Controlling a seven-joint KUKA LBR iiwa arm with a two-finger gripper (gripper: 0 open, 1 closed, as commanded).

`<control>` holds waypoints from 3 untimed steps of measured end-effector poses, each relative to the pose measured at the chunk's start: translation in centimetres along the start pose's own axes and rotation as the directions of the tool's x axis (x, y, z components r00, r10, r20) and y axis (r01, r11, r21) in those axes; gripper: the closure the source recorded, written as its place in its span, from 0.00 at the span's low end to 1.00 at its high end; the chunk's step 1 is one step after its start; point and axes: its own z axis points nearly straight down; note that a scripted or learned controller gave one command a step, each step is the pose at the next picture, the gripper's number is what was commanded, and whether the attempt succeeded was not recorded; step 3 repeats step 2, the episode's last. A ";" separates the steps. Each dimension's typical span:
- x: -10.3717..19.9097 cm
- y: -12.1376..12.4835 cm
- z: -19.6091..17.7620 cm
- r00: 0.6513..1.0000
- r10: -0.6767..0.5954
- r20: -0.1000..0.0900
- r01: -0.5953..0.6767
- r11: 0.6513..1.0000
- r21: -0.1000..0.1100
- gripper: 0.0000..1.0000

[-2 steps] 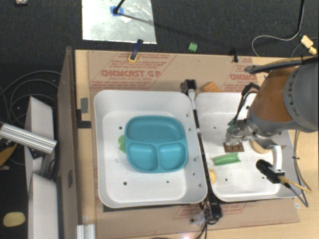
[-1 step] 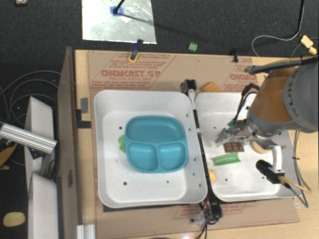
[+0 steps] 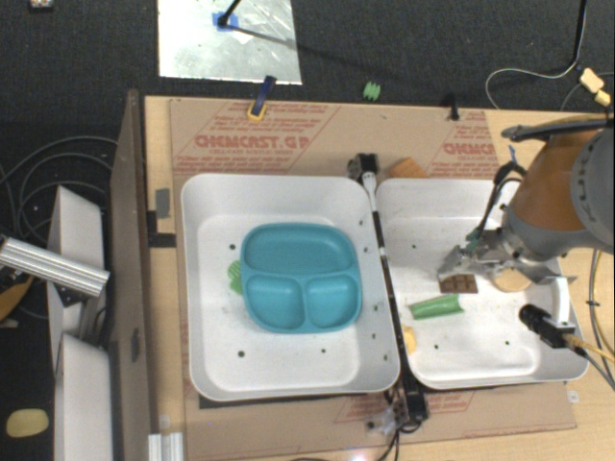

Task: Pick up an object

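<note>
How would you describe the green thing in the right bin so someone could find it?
Look in the right bin, near its middle. The green pod-shaped piece lies flat just below a small brown block. It is long and bright green, while the block is dark and squarish.

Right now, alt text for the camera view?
A grey arm's gripper hovers over a brown block in the right bin, beside a green piece. A blue divided tray fills the left bin.

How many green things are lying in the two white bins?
2. A green pod lies in the right bin, just below a brown block. Another green piece pokes out from under the blue tray in the left bin. More may be hidden.
</note>
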 end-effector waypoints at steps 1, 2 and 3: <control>0.2 0.2 -1.2 1.000 -0.003 0.001 0.003 1.000 -0.006 1.00; 8.0 3.5 -10.5 1.000 -0.014 -0.002 0.014 1.000 -0.009 1.00; 8.0 3.5 -10.5 1.000 -0.014 -0.002 0.014 1.000 -0.009 1.00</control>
